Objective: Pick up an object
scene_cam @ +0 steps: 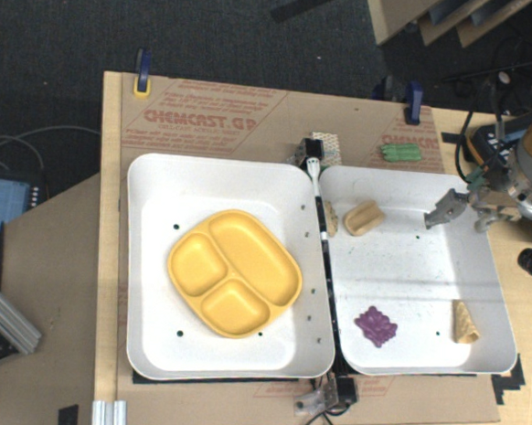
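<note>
Near edge of the surface (62,237) first. Right bin (406,291), 6 o'clock area: purple lumpy piece (376,326), lying free on the floor, clear of walls. At the bin's 4 o'clock corner: small tan cone-like piece (464,322), close to the right wall. Left bin (142,271) holds 1 yellow divided plate (234,271) with 3 compartments, sitting mid-bin, turned at a slant.

Farther back, right bin, 11 o'clock: tan block (364,217), near the divider between the 2 bins; a smaller tan bit (330,223) lies just beside it against the divider. Beyond the bins on the board, a green item (402,153) at 12 o'clock of the right bin.

Gripper (449,210) hangs at the right bin's 1 o'clock, over the far right part. Cannot tell how it is set. Nothing seen in its grasp; no object lies directly under it.

Judgement: pick not yet made. Best candidates are the purple piece and the tan block, both with free space on 2 sides. The cone is riskier, wall too close. To do it well: centre over the chosen piece, align across its narrow side, descend straight, close only once it is straddled.
</note>
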Robot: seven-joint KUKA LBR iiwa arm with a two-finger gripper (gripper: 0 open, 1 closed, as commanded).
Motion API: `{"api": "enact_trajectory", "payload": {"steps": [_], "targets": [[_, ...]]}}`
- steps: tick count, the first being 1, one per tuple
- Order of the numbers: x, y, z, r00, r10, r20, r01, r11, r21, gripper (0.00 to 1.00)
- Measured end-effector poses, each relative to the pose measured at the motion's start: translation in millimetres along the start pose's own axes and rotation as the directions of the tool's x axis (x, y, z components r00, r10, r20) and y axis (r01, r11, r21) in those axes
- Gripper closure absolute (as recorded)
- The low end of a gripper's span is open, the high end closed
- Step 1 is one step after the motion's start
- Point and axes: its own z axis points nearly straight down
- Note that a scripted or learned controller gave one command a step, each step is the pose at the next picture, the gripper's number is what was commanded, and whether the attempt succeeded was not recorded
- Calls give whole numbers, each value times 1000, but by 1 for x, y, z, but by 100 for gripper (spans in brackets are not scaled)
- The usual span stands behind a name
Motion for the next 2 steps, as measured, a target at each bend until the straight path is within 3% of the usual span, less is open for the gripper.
{"api": "enact_trajectory", "payload": {"steps": [1, 2], "targets": [[-15, -87, 122, 1000, 5, -5, -5, 1000, 9, 0], [31, -68, 117, 1000, -5, -1, 5, 1000, 0, 0]]}}
